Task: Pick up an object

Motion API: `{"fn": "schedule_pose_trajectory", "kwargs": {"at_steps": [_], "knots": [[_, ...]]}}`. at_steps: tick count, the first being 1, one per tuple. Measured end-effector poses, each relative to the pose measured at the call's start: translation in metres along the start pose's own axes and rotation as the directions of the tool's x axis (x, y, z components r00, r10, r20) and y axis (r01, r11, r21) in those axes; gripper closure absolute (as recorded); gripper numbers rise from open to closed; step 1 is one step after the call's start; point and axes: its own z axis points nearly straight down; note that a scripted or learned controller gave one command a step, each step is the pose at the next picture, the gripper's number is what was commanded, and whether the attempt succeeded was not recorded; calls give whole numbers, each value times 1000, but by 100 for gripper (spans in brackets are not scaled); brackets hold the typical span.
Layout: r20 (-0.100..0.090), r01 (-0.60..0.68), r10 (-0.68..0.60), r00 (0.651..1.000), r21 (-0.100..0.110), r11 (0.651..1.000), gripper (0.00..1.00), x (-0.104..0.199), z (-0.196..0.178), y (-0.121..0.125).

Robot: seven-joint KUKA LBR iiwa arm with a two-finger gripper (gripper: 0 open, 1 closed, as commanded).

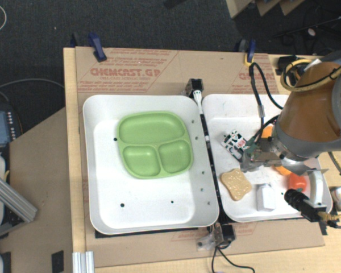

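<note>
1. Arm is reaching in from the right, gripper sitting low over the right bin, just above and right of the tan bread-shaped piece.
2. Fingers: can't tell the opening. The wrist is blocking them from the camera, and I'm seeing nothing clearly clamped between them, so I'm not calling it a hold.
3. Candidate objects are all in the right bin: the bread-shaped piece near the front-left, a black-and-white patterned item behind it, a small white block to its right, and orange pieces partly under the arm.
4. Judging the bread piece or whatever is lying directly under the wrist as the target. For a clean pick, I'd be centring over one item, coming straight down and closing across its narrow side.
5. Risk: items near the gripper are sitting close together, so an off-centre descent is likely nudging a neighbour instead of grasping.
6. Edges: the divider wall between the bins is lying just left of the bread piece, leaving little room on that side.
7. Open room: the left bin is holding only a green divided plate, with bare floor around it. Straight up is looking like the clearest exit.
</note>
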Motion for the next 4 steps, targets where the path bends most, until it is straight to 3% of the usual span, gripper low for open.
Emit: {"fn": "schedule_pose_trajectory", "kwargs": {"at_steps": [1,2,3,4], "knots": [[-3,8,-8,1000,5,1000,100,68,11,-1],[-9,21,-21,1000,-14,1000,100,216,-113,0],[-6,10,-10,1000,-10,1000,100,262,-202,0],[-4,3,-3,1000,-8,1000,100,242,-269,0]]}}
